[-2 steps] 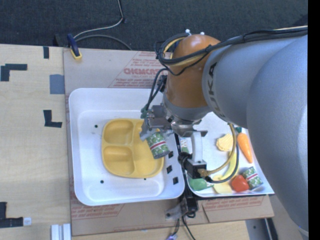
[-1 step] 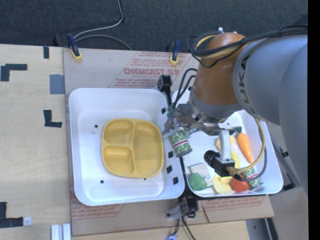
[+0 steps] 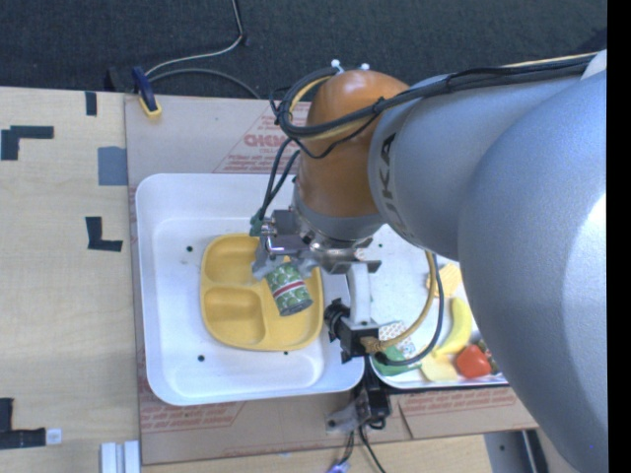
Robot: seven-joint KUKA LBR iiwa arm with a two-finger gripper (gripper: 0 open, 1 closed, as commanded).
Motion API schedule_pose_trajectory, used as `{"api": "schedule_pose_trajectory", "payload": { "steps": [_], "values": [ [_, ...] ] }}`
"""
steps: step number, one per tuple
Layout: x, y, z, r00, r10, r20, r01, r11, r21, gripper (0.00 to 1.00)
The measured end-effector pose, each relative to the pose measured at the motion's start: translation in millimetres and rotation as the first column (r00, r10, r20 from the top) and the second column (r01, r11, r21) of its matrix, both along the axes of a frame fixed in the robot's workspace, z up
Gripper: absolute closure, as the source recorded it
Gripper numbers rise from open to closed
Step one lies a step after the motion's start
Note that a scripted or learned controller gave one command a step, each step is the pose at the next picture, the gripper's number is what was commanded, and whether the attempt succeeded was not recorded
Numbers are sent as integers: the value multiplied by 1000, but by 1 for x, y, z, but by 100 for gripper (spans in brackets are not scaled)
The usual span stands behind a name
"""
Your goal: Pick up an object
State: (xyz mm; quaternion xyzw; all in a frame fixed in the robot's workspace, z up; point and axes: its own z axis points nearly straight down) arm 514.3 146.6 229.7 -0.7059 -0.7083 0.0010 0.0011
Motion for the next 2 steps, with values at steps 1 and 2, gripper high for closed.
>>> {"api": "schedule_pose_trajectory", "payload": {
  "steps": [1, 2],
  "values": [
    [-19, -72, 17, 1000, -3, 1, 3, 1000, -2, 100],
    [2, -14, 45, 1000, -1, 2, 1, 1000, 0, 100]
  ]
}}
